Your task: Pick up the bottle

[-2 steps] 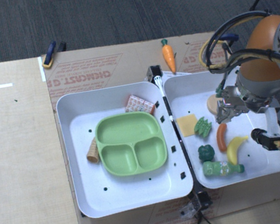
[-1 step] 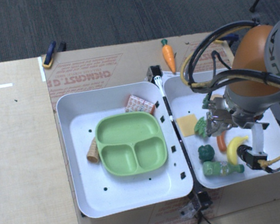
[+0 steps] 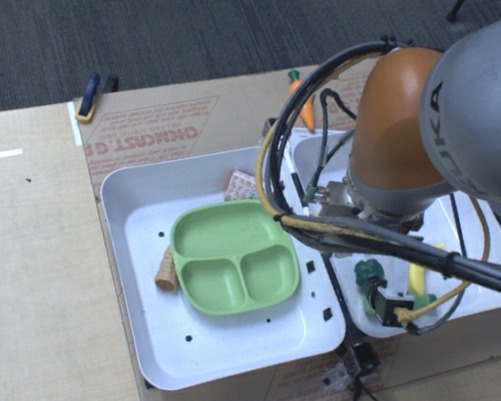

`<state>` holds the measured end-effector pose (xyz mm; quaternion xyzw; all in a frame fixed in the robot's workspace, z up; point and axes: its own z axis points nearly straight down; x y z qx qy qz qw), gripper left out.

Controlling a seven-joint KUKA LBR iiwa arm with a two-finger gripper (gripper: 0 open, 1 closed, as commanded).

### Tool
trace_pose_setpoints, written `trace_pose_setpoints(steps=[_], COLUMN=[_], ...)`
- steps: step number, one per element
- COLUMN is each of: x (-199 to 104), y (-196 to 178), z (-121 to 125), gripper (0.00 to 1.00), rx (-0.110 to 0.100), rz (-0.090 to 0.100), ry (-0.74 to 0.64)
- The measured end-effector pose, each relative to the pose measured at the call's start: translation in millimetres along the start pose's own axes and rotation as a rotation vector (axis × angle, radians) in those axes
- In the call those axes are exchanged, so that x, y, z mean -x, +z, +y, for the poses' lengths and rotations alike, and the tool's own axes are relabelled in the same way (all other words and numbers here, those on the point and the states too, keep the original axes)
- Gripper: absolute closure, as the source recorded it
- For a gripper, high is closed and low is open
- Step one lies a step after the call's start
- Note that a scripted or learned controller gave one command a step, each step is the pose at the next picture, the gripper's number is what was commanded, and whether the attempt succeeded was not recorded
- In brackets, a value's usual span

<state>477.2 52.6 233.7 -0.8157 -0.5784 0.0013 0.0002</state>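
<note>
Cables (image 3: 401,246) from my arm (image 3: 430,136) cross the right bin (image 3: 481,299); under them I see a dark green object (image 3: 369,272) and something yellow (image 3: 417,279), but can't pick out the bottle or the gripper's state. Left bin (image 3: 153,354): green divided plate (image 3: 235,256), cork (image 3: 165,272). Beyond, cardboard (image 3: 154,135) printed in red, mirrored, unreadable; "KU" on arm.

Matt green plastic tray (image 3: 237,268); bins (image 3: 146,288) prob. glossy plastic.
</note>
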Motion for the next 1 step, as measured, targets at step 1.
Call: trace_pose_setpoints(steps=[1], x=[-56.0], y=[-2.9], z=[-19.5], gripper=[1.0], rx=[0.001], rz=[0.0], ry=[-0.216])
